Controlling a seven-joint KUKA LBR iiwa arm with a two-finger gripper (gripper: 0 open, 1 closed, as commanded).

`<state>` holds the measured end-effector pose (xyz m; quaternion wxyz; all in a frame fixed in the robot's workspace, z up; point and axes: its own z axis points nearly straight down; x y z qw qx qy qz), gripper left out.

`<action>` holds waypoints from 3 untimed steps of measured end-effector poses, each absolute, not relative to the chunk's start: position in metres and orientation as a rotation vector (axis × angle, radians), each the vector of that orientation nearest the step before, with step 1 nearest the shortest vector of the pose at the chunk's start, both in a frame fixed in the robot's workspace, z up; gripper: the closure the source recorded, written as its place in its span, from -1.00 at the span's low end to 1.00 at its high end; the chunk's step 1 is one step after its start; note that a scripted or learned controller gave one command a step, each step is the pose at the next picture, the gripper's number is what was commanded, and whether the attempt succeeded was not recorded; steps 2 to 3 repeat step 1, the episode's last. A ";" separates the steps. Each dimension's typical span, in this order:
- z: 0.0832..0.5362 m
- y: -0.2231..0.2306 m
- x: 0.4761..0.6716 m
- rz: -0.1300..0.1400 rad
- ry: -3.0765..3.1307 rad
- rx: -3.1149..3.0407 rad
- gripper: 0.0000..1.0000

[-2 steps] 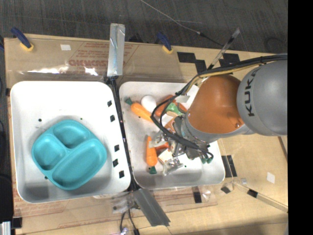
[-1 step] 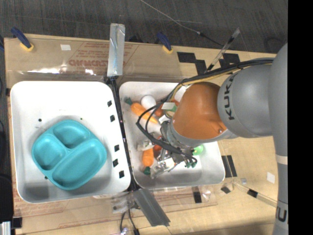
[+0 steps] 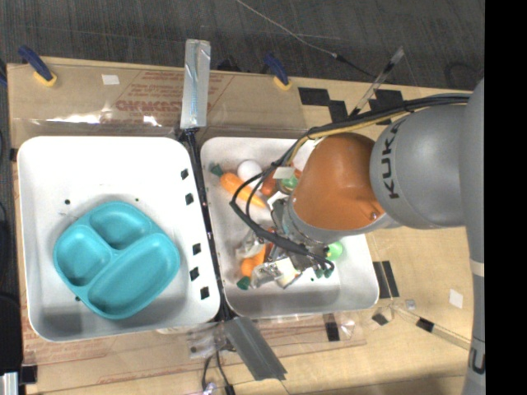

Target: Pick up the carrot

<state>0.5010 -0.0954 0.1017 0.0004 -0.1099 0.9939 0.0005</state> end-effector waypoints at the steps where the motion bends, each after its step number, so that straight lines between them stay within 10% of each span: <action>1: 0.264 -0.064 0.495 -0.004 3.120 -0.234 1.00; 3: 0.264 -0.064 0.495 -0.004 3.120 -0.234 1.00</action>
